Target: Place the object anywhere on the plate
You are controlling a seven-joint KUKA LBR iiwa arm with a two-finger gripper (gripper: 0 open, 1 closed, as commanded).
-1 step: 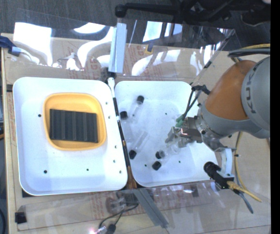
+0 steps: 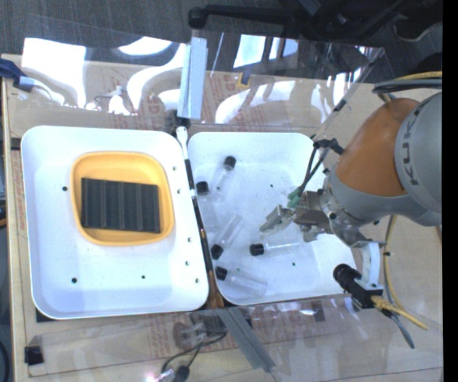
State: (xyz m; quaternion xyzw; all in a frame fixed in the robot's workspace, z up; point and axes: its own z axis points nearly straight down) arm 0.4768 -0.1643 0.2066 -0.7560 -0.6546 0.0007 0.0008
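Orange-banded arm over the right bin [image 2: 248, 146] | my claw [image 2: 280, 220] hangs low, whether it is open or closed I cannot tell | clear vials [image 2: 275, 247] lie just beneath and left of it | yellow plate [image 2: 121, 198] waits well left, in the other bin.

Capped tubes [image 2: 272, 247] clutter the right bin [image 2: 292, 146]; the plate [image 2: 121, 169] lies unobstructed.

text: "KU", partly cut off | on: grey arm [image 2: 429, 153]

plate [image 2: 122, 170] in left bin [image 2: 45, 253] | 5 tubes [image 2: 272, 247] in right bin [image 2: 308, 273]
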